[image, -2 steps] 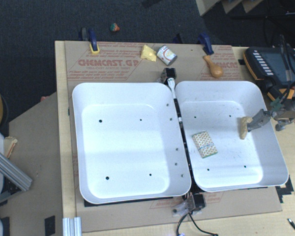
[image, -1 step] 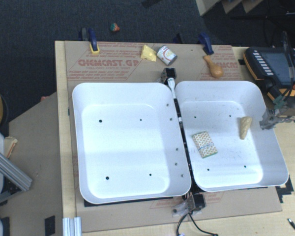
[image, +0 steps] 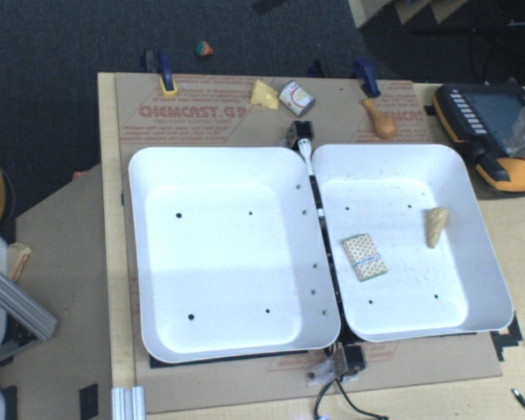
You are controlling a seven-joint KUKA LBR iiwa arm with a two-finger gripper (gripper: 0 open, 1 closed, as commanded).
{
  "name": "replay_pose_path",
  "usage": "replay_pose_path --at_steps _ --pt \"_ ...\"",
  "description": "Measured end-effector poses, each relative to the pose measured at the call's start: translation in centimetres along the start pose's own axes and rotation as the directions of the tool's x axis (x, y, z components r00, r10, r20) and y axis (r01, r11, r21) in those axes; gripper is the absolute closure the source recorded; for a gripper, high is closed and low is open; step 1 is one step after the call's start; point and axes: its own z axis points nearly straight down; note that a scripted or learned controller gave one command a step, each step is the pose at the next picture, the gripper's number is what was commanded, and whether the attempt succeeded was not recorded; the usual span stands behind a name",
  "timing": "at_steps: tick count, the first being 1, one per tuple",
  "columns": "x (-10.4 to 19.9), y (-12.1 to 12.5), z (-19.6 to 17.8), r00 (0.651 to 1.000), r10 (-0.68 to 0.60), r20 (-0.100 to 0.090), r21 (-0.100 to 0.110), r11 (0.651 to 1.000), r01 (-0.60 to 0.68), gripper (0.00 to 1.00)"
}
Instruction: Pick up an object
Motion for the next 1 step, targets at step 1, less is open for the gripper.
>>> replay_pose_path --at_steps 1 --pt "9.69 -3.32 3.59 1.000 -0.005 -0.011 0.027 1.000 0.005 1.00"
